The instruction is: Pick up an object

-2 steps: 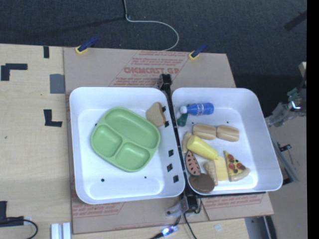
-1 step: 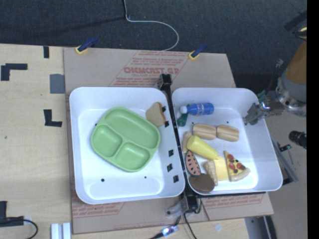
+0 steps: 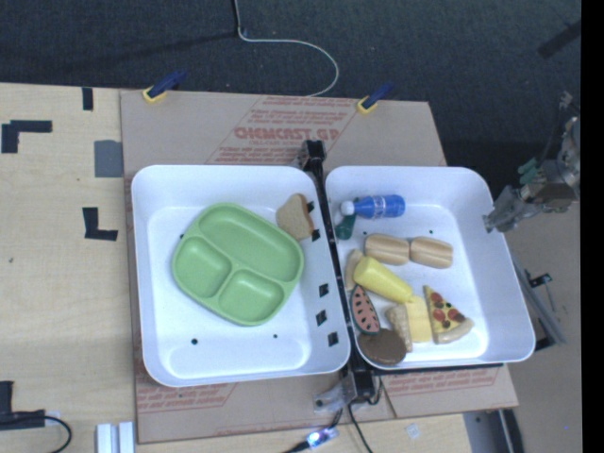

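Observation:
The right bin (image 3: 472,189) holds several toy foods. A blue bottle (image 3: 376,206) lies on its side at the back, and a tan bread roll (image 3: 409,250) in two pieces lies below it. A yellow piece (image 3: 382,278), a watermelon slice (image 3: 364,310), a pizza slice (image 3: 444,315), a pale cheese wedge (image 3: 411,324) and a brown round piece (image 3: 382,347) crowd the front. My gripper (image 3: 505,212) hangs just outside this bin's right rim, apart from all the objects, with nothing seen in it.
The left bin (image 3: 151,253) holds a green divided plate (image 3: 237,263) and a bread slice (image 3: 296,218) leaning by the divider. Both bins rest on a cardboard sheet (image 3: 274,130) held by clips. A cable (image 3: 283,41) runs across the dark floor behind.

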Available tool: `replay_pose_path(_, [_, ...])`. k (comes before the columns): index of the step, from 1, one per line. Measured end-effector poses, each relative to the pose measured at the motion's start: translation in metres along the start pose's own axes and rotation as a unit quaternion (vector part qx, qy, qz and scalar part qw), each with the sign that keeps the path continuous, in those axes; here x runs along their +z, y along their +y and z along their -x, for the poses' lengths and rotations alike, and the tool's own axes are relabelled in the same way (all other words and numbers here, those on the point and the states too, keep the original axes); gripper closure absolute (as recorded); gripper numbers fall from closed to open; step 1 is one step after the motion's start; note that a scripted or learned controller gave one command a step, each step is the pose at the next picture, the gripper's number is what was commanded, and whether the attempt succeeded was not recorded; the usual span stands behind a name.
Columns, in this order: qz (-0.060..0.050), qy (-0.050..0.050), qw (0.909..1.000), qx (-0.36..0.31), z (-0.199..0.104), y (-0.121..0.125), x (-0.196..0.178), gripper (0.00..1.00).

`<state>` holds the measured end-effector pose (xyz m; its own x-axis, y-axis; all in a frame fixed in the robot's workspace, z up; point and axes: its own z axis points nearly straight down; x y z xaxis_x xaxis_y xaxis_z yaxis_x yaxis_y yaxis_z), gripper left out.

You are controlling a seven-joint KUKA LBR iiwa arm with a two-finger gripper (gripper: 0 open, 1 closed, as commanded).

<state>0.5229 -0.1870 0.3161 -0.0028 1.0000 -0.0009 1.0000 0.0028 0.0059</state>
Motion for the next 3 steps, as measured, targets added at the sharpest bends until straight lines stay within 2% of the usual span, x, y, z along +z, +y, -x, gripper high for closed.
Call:
replay_pose_path(1, [-0.002, -0.001, 1.0, 0.0, 0.032, 0.088, 0.091, 1.0])
replay_pose_path(2, [0.005, -0.003, 1.0, 0.0, 0.037, 0.096, -0.177, 1.0])
replay_pose_path(3, [-0.004, 0.001, 1.0, 0.002, 0.036, 0.042, -0.149, 1.0])
